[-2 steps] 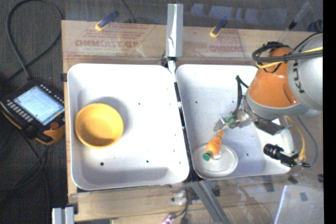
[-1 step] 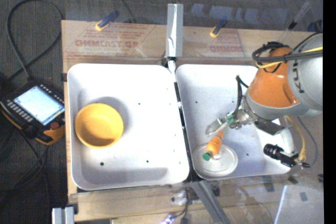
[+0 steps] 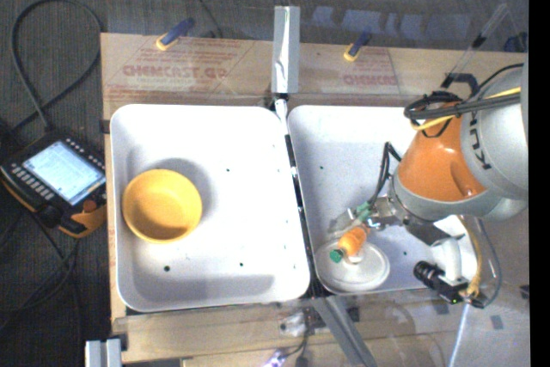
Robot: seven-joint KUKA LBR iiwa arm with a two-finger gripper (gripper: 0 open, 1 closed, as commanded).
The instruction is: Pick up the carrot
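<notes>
Two white bins side by side on the bench; left bin [image 3: 258, 150] bears a yellow bowl [image 3: 162, 204], upright, toward its left wall; right bin [image 3: 344, 142] takes the arm [image 3: 481, 159], grey with the orange band above the wrist, reaching in from the right.

Carrot [image 3: 351, 241]: small, orange, with a pale tip, in the right bin near its front left corner; it lies on top of a white round lid-like disc [image 3: 354, 269] (plate or lid, cannot tell which), overlapping the disc's upper edge.

Gripper [image 3: 365, 221]: low over the right bin, its tip pointing left, touching or just beside the upper right end of the carrot; green marks show at the tip; whether the jaws are parted or closed, and whether the carrot sits between them, cannot be told from this angle.

Outside the bins: a handheld pendant [image 3: 58, 174] with a lit screen on the floor at left; black cable [image 3: 34, 39] looping above it; cardboard [image 3: 189, 64] under the bins' far side.
</notes>
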